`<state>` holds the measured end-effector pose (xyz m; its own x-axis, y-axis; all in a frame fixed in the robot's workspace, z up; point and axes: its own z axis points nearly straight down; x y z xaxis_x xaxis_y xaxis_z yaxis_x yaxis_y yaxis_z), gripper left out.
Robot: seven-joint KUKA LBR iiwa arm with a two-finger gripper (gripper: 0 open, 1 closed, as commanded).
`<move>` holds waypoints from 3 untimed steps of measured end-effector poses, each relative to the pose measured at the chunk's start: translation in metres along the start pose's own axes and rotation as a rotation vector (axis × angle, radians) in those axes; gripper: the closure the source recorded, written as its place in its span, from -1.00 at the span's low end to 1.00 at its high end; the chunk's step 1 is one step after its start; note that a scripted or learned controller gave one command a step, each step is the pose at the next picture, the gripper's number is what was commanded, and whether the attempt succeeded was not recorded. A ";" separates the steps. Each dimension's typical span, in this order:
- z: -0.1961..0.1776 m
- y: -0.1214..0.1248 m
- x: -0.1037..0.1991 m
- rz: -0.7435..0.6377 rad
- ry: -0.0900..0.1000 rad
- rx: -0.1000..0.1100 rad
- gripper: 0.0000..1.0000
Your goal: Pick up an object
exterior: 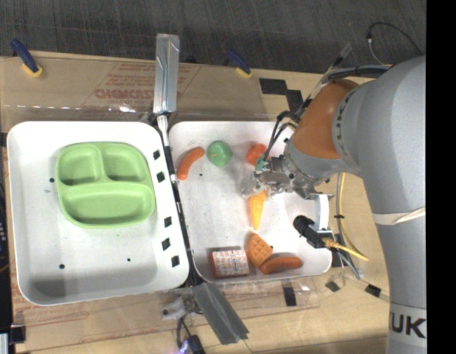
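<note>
In the camera view, a miss is being risked: the orange cone (256, 209) is lying loose on the right bin (213, 227) floor and may be nudged aside rather than caught. The gripper (262, 177) is being held low, just above the cone's wide end, beside a small red-orange piece (255, 153). Whether the tool is open or closed cannot be told, being probably hidden by the wrist.

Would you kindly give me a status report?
Tool low in right bin, over orange cone. Grip unconfirmed. Red piece close beside.
</note>
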<state>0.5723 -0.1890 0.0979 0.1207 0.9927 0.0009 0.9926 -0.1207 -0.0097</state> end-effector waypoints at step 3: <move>-0.099 0.013 0.032 -0.030 0.000 -0.005 1.00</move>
